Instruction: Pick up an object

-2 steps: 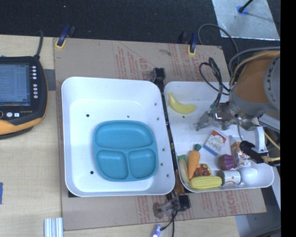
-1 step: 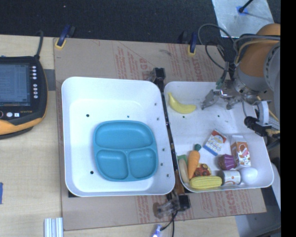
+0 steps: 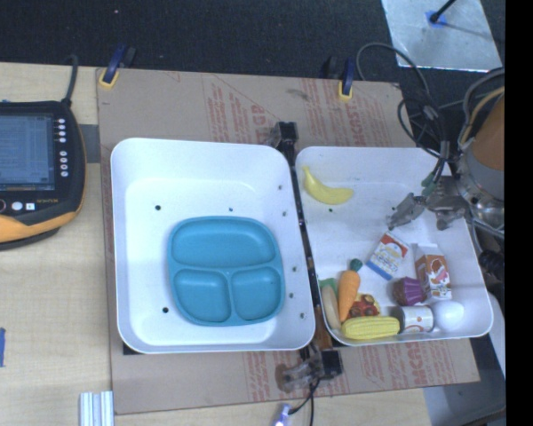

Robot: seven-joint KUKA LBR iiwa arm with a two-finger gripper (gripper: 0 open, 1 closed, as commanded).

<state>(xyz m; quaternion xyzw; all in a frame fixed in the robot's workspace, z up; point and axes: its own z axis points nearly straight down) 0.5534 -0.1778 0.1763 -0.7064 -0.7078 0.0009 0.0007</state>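
The right bin (image 3: 373,171) holds several toy foods: a yellow banana (image 3: 326,189) at its far left, a small white and red carton (image 3: 388,256), a brown carton (image 3: 433,272), an orange carrot (image 3: 348,291), a corn cob (image 3: 370,328), a purple piece (image 3: 410,289) and a white egg (image 3: 449,313). My gripper (image 3: 424,215) hangs over the right bin's far right part, above and beyond the cartons. Its fingers are spread open, with nothing between them.
The left bin (image 3: 133,176) holds a blue divided plate (image 3: 225,269). A tablet controller (image 3: 27,162) lies on the bench at the far left. Cables (image 3: 417,105) trail beyond the right bin, and clamps (image 3: 346,82) sit on the board's far edge.
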